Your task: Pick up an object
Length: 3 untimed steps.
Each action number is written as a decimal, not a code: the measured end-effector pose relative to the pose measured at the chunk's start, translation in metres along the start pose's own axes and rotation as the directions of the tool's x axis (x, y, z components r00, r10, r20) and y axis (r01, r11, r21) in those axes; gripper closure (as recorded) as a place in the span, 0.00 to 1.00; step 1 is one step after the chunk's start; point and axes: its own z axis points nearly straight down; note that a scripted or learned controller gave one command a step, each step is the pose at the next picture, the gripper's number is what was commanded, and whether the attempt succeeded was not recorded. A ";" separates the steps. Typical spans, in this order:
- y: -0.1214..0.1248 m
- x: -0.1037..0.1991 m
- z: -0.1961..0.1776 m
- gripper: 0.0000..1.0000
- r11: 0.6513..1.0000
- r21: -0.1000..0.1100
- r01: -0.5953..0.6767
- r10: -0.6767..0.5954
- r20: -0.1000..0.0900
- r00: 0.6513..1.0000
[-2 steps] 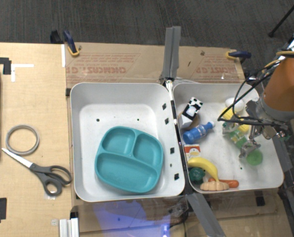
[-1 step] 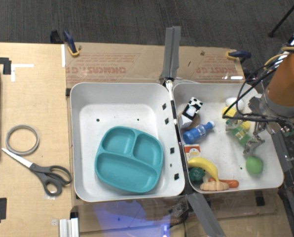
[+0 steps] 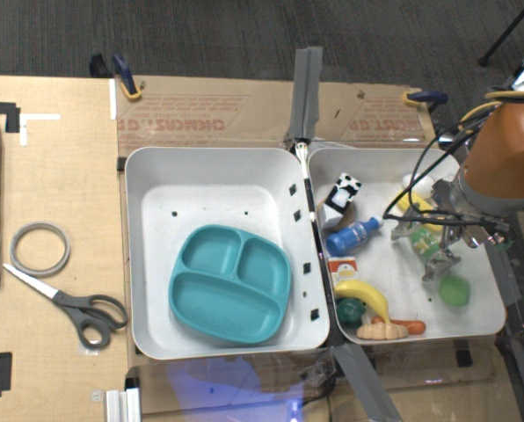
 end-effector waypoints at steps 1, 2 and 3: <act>-0.001 -0.002 -0.011 1.00 1.000 0.002 -0.004 0.004 0.006 1.000; 0.032 0.007 -0.079 1.00 0.999 0.002 0.032 -0.032 0.001 0.999; 0.032 0.008 -0.078 0.00 1.000 0.001 0.031 -0.031 0.000 1.000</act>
